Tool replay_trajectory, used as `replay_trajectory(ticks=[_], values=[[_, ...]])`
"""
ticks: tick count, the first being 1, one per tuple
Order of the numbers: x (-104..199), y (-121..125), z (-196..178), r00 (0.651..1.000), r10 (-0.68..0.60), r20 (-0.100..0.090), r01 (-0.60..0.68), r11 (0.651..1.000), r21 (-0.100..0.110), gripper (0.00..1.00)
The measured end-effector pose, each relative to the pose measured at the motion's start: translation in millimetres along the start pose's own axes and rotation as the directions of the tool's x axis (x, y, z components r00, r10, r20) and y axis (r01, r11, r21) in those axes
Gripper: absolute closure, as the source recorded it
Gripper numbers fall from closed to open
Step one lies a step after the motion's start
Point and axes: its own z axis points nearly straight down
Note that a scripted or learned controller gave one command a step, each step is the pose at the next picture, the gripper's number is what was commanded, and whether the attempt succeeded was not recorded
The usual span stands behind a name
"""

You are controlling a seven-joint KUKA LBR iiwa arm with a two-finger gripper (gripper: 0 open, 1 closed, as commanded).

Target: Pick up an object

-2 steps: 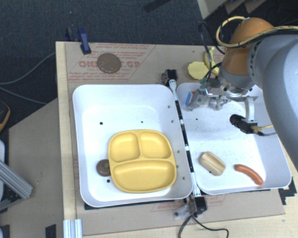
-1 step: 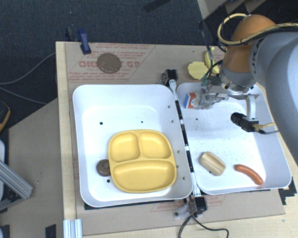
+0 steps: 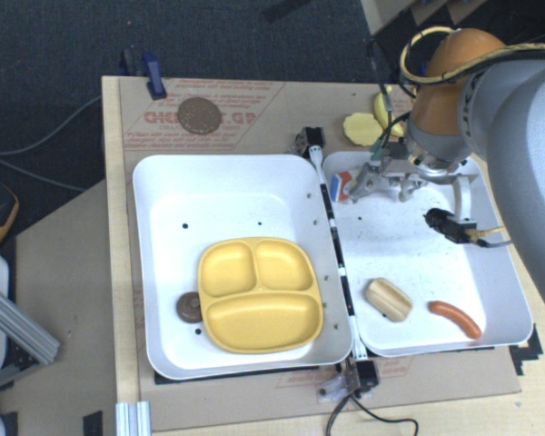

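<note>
The small red and blue object lies in the right bin's 10 o'clock corner, close to the wall shared with the left bin. It looks like the likeliest target, since the arm's wrist hangs just at its 3 o'clock. I cannot tell whether the jaws are wide or narrow. A good grasp probably means shifting toward 9 o'clock, centring over it and descending clear of the wall. The bread roll and sausage, toward 6 o'clock, lie more in the open.
</note>
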Motion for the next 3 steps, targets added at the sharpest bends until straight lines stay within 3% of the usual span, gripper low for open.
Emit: replay_trajectory(ticks=[1,2,3], values=[[-58,-68,3,1.000,0.005,-0.008,-0.005,1.000,-0.020,0.00],[-119,-187,14,1.000,0.007,-0.013,-0.007,1.000,-0.016,0.00],[-115,-181,3,1.000,-0.001,-0.009,0.000,1.000,-0.028,1.00]])
